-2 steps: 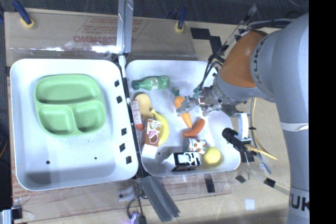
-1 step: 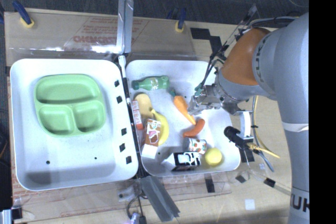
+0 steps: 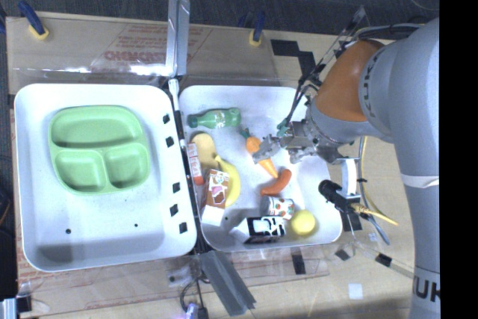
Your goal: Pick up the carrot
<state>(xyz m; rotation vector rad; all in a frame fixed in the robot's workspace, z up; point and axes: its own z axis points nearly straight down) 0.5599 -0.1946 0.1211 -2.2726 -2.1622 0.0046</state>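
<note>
The carrot (image 3: 264, 160) is orange with a small green top and lies near the middle of the right bin (image 3: 224, 95), its tip pointing toward the front. My gripper (image 3: 278, 146) hangs low over the bin, right at the carrot's right side and partly covering it. I cannot make out any contact. The grey arm with its orange band (image 3: 349, 90) reaches in from the right.
Around the carrot lie a green bottle (image 3: 214, 118), a banana (image 3: 222, 169), a red-orange sausage (image 3: 276, 181), small cartons (image 3: 216, 188), a black-and-white pack (image 3: 266, 226) and a lemon (image 3: 303, 223). The left bin (image 3: 45, 235) holds a green divided tray (image 3: 101, 146).
</note>
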